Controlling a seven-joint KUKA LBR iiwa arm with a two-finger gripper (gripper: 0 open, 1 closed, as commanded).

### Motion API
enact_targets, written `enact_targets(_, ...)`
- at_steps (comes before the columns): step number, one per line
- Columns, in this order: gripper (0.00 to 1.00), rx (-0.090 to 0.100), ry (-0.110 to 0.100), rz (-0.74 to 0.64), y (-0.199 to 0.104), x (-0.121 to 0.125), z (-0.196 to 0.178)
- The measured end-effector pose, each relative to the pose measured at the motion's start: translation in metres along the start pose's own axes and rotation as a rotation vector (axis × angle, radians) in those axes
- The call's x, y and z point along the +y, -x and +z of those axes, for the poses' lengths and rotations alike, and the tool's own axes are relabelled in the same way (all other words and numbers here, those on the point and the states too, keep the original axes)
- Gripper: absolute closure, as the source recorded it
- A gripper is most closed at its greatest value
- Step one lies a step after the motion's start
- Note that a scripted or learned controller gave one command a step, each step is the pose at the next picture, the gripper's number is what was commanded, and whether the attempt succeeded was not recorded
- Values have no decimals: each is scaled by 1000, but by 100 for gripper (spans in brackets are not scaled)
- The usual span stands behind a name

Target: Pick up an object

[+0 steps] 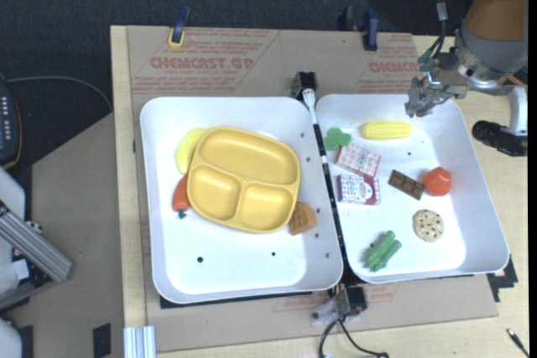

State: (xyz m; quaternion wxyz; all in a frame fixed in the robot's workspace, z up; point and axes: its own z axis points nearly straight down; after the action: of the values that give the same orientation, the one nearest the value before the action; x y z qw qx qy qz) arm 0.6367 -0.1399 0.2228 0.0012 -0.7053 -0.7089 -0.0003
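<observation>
My gripper (pixel 419 105) hangs over the far edge of the right bin (pixel 478 205), just right of a yellow corn cob (pixel 387 130) and apart from it. Nothing shows in its grasp. Also in that bin lie a green leafy piece (pixel 337 138), two pink-and-white packets (pixel 358 158) (pixel 357 189), a brown chocolate bar (pixel 406 184), a red tomato (pixel 437 180), a round cookie (pixel 428 225) and a green bean pod (pixel 382 251).
The left bin (pixel 243 264) holds a yellow divided tray (pixel 243 179), a yellow piece (pixel 188 148) tucked behind it, an orange-red pepper (pixel 181 195) at its left and a brown waffle (pixel 302 219) at its right. A black ridge (pixel 323 172) separates the bins.
</observation>
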Motion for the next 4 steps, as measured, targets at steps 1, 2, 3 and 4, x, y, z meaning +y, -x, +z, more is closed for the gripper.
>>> enact_targets(1, 100, 0, 4, -2, -64, 16, 0)
enact_targets(2, 100, -2, 3, 1, -97, 24, 8)
enact_targets(3, 100, -3, 4, 5, -89, 30, 4)
enact_targets(4, 100, -2, 5, 3, -102, 25, -8)
